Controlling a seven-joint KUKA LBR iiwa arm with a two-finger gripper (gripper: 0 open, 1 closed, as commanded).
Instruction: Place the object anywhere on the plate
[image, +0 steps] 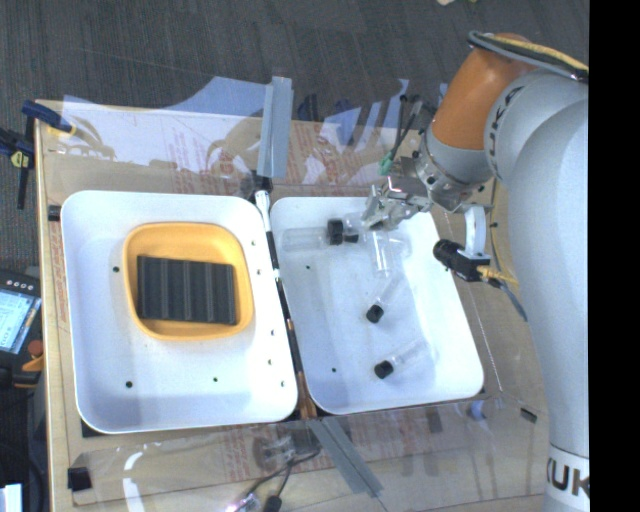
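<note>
hanging over the right bin (455, 375), top edge: the grey arm (530, 130), with gripper (385, 210) low near the rim; cannot tell how the claw stands. sitting in the left bin (90, 380): a yellow plate (185, 245) bearing a dark ribbed insert (187, 290). lying in the right bin: three clear tubes (383, 262) with black caps (374, 313), well apart. likely handling light, stiff, slippery; gripping mid-barrel looking best.
</note>
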